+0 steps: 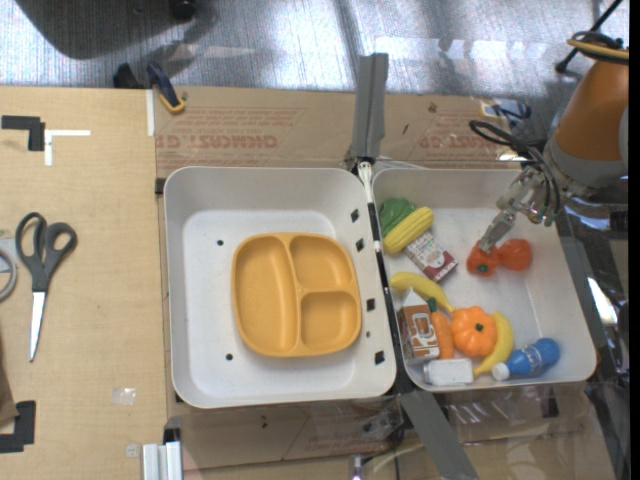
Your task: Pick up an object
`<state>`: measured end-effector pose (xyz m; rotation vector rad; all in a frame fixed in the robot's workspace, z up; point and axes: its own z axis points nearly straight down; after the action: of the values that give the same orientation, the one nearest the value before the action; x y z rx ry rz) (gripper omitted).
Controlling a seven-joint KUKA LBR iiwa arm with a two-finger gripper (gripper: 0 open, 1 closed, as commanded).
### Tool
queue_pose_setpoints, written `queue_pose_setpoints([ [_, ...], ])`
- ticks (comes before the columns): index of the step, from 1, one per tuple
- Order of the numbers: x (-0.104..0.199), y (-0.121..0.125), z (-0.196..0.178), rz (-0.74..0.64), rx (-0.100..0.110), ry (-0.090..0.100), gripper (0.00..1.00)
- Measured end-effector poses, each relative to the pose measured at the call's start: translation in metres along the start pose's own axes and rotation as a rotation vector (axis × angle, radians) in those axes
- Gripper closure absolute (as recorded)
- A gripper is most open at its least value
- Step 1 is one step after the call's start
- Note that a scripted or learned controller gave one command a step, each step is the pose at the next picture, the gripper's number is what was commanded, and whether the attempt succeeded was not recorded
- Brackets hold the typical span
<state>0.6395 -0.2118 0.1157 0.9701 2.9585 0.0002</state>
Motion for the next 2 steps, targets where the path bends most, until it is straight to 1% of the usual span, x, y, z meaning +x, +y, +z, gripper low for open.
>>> queue_pose_setpoints([
  [1,0.031,-0.001,0.007,0.021,-0.001,-0.004,0.00],
  [2,0.030,0.000,-0.003,0.018,-0.001,-0.007,1.00],
])
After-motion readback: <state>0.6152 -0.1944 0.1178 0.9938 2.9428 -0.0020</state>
